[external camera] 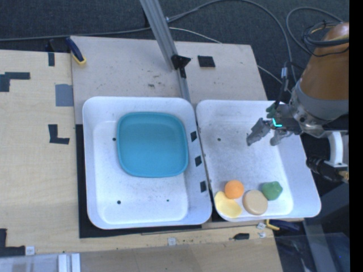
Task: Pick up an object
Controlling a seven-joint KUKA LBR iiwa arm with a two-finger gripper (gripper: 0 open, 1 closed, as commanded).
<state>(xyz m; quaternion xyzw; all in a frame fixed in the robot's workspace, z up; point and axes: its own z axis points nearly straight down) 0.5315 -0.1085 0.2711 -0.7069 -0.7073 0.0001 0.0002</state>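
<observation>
- Orange ball (233, 189) sits in the near corner of the right bin (227, 118), touching a yellow piece (226, 206) and a tan disc (255, 202); a green lump (272, 190) lies just beside the disc.
- From the gripper (266, 135) this cluster lies toward the camera and slightly left, well apart.
- Jaws look spread, with nothing between them, hovering over the bin's far right part.
- Left bin (96, 152) holds a blue plate (152, 144).
</observation>
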